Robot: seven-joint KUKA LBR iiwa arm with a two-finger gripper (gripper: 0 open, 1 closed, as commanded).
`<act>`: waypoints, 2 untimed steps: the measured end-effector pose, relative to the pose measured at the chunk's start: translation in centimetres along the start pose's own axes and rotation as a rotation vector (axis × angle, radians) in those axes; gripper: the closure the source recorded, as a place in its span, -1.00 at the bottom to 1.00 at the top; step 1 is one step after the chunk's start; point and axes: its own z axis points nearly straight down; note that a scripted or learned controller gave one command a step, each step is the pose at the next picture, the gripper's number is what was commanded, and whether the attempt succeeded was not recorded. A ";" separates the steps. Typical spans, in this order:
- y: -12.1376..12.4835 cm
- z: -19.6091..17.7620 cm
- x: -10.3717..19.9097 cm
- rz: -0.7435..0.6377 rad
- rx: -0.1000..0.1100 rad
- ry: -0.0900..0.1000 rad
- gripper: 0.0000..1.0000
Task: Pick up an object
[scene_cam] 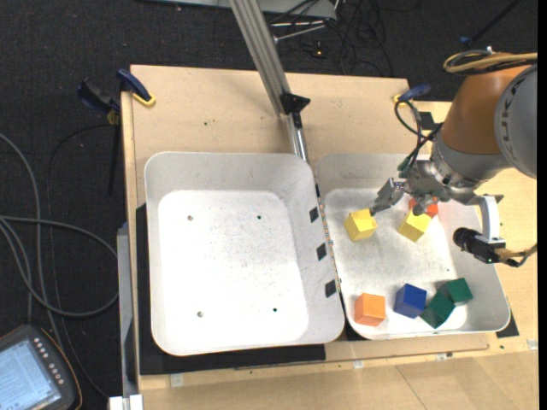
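Two yellow wooden cubes lie in the right white bin. One small yellow cube sits just left of the tool, turned slightly off the bin's edges; being cubes, neither has a long axis. The other yellow cube, tilted, lies just below the tool. Whether the tool is released or clenched cannot be told. Farther below rest an orange cube, a blue cube and two green blocks.

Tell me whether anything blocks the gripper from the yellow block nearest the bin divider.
Nothing visible does. The gripper hangs just up and right of that yellow block, with bare bin floor around the block. The second yellow block lies apart to its right, and a red block sits under the wrist.
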 end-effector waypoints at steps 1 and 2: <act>0.5 4.0 0.0 -0.002 -0.023 -0.004 -1.00; 0.8 4.4 0.0 0.001 -0.029 -0.004 -1.00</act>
